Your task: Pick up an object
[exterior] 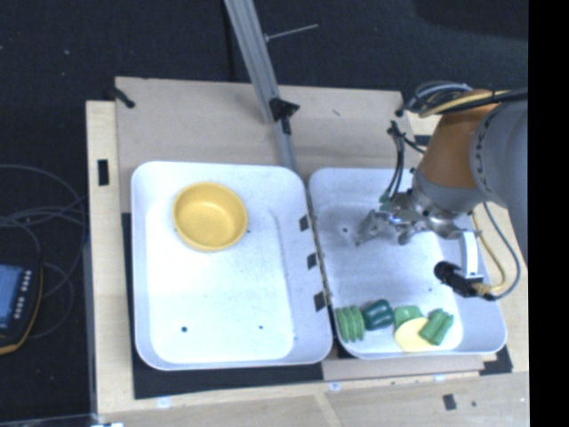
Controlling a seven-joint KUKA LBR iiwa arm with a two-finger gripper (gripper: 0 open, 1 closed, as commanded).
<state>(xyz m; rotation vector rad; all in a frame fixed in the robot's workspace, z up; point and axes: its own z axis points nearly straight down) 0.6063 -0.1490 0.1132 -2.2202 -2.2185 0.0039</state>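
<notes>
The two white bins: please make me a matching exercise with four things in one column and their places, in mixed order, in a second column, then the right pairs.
Things:
1. yellow bowl
2. gripper
3. green ridged toy
4. yellow disc

Places:
A. right bin, near edge, left end of the row of toys
B. left bin, far left part
C. above the middle of the right bin
D. right bin, near edge, beside a green piece

Pairs: 1-B, 2-C, 3-A, 4-D

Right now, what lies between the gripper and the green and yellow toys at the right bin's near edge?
Camera view: bare white bin floor separates the gripper from the green and yellow toys.
</notes>
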